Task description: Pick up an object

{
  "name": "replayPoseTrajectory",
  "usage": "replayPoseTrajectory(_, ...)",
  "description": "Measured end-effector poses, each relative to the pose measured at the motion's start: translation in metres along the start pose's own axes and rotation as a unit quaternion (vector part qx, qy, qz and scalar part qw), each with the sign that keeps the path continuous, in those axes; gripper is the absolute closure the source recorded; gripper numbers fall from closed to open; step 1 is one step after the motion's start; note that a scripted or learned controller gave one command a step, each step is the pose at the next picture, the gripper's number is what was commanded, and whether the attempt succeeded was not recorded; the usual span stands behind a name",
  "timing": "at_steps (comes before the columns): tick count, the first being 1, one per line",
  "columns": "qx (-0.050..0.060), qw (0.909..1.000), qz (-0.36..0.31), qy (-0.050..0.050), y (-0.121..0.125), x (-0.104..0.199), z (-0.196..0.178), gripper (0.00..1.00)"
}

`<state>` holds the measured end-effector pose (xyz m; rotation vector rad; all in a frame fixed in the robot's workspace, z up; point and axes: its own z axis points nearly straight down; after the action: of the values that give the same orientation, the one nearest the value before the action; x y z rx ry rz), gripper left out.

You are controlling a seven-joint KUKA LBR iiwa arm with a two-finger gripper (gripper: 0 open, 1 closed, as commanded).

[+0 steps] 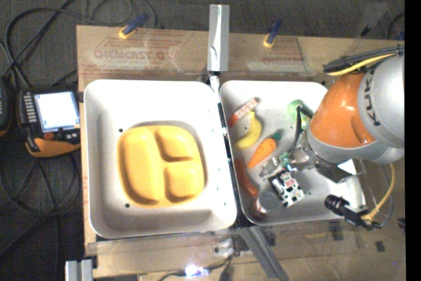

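Reaching into the right-hand shallow white bin point(316, 90), the two-finger gripper point(287, 186) hides its opening; cannot tell. Crowding risks a miss: yellow plastic banana point(250, 131) touches orange plastic carrot point(262, 151).

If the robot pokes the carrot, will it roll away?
Probably a bit. The carrot looks round and tapered, so it would likely swing in a curve rather than go straight. It lies close beside the banana, which may stop it soon. It looks like a smooth toy, so it is probably light and somewhat slippery.
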<state>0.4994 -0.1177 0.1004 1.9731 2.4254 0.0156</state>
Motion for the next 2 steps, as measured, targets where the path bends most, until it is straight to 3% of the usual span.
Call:
replayPoseTrajectory(1, 0.01, 0.9997, 0.023, 0.001, 0.115, 0.042, -0.081, 1.0)
replayPoseTrajectory(2, 0.01, 0.9984, -0.055, 0.001, 0.101, 0.009, -0.081, 1.0)
